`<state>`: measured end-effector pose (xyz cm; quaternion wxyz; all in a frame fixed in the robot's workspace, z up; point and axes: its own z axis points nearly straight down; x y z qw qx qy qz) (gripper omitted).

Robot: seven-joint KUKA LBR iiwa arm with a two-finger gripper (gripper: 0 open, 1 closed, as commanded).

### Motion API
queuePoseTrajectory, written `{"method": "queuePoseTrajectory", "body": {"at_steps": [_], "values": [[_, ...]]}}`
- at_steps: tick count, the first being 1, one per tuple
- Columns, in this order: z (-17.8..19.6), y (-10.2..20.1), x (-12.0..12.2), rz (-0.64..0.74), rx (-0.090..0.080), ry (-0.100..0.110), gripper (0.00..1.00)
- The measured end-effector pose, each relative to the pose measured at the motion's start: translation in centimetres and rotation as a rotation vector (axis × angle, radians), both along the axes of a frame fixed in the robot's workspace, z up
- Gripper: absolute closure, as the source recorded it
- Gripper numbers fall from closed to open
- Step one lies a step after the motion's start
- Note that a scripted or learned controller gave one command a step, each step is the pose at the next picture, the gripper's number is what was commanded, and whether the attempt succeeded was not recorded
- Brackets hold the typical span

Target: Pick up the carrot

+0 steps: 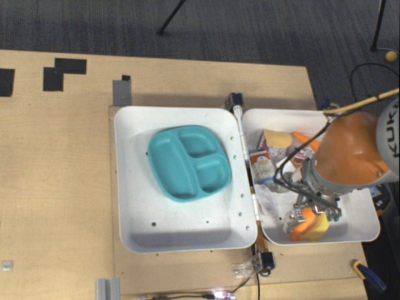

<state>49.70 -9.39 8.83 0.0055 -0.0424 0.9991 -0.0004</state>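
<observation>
Here's the arm [356, 149], reaching over the right bin [369, 227], orange band broad and bright above the wrist. The pincer [309, 214] is down low near that bin's front wall, right over a small heap of orange and yellow. That orange piece is the carrot [300, 227]: short, stubby, plain orange, lying on the bin floor with a yellow item [319, 225] touching it on the side away from the left bin. The metal fingers sit right on top of the carrot, but whether they're spread or pinching it, I can't tell from up here. Behind the pincer in the same bin, packets [265, 161] and another orange piece [303, 139]. In the left bin [134, 230], 1 teal divided tray [187, 161] with 3 compartments, sitting on the pale counter [56, 186].
</observation>
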Motion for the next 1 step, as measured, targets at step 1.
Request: {"method": "queuePoseTrajectory", "body": {"at_steps": [1], "values": [[1.36,0.07,0.55,-0.001,0.0,-0.017,1.0]]}}
